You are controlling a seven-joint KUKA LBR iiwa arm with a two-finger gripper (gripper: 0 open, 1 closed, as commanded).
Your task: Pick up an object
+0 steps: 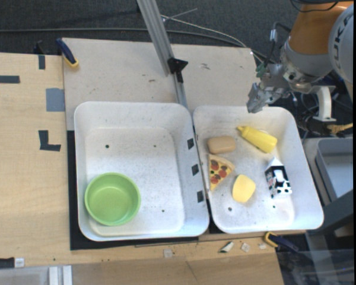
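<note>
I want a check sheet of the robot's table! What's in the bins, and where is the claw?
Surface: bench bearing left bin and right bin.
Job's things: bowl in left bin; mustard bottle, bread, pizza slice, yellow piece, cow-print carton in right bin.
Clutter: small scraps at the bench's front edge.
Grippers: gripper over right bin's far rim, holding nothing.
Cables: thin wires behind the bins.
Surroundings: metal pole.
</note>
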